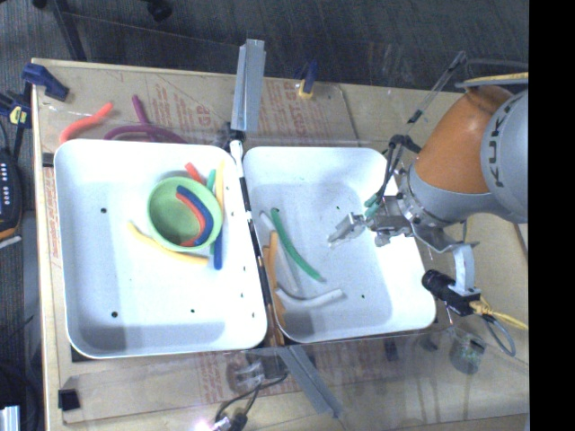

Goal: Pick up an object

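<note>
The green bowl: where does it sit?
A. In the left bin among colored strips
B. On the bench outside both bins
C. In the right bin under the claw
A: the green bowl sits in the left bin, with colored strips in and around it.

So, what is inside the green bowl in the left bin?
Inside the green bowl, in the left bin, lie a blue curved strip and a red curved strip. A yellow strip passes under the bowl; the bowl covers its middle part.
</note>
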`<state>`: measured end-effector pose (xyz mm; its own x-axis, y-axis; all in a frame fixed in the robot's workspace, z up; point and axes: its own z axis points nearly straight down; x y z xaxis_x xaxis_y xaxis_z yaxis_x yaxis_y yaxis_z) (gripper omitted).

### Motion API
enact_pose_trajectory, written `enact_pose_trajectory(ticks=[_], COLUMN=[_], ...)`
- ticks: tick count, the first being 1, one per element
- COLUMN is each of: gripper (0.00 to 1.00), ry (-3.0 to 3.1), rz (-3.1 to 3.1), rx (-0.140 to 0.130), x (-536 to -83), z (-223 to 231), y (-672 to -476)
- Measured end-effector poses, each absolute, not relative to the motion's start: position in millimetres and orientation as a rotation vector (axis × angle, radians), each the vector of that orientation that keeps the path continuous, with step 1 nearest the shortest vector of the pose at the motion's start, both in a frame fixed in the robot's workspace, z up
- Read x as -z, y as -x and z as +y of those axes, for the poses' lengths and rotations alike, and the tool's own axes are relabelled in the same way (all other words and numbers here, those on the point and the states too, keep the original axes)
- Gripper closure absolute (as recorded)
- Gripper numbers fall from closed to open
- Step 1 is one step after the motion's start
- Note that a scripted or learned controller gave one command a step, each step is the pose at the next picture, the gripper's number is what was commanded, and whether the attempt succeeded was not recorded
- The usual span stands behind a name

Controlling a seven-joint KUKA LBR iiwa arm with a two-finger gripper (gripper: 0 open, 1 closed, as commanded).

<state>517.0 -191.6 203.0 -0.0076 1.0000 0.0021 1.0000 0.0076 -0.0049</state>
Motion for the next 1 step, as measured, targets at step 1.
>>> enact_pose_trajectory(ticks=[1], gripper=[0.0], ry=[2.039], rz=[-2.383], rx=[-0.004], x=[-127.7], z=[-145.7], y=[-560.9])
